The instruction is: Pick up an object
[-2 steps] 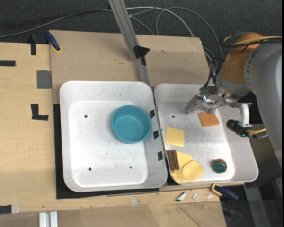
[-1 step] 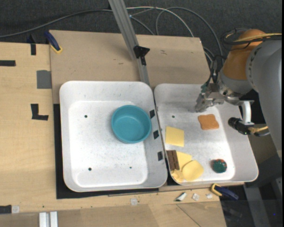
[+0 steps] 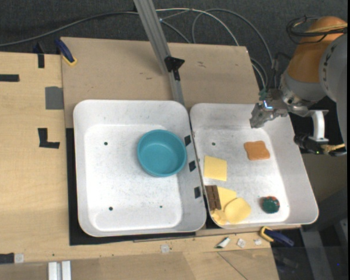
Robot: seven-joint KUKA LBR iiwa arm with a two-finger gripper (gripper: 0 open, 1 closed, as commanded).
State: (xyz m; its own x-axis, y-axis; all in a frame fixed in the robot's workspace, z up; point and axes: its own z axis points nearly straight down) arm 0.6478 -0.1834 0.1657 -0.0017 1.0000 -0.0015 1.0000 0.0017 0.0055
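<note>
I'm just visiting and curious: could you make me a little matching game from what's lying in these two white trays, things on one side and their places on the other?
Things:
1. blue bowl
2. orange square piece
3. dark green round piece
4. gripper

Places:
A. right bin, near its front right corner
B. left bin
C. above the right bin's far edge
D. right bin, just in front of the gripper

Pairs: 1-B, 2-D, 3-A, 4-C

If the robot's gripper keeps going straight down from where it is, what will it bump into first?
Probably just the bare white floor of the right bin. The gripper points down over that bin's far end, and the nearest thing, the orange-brown piece, lies a bit nearer the camera. Height is hard to judge from this one slanted view.
</note>
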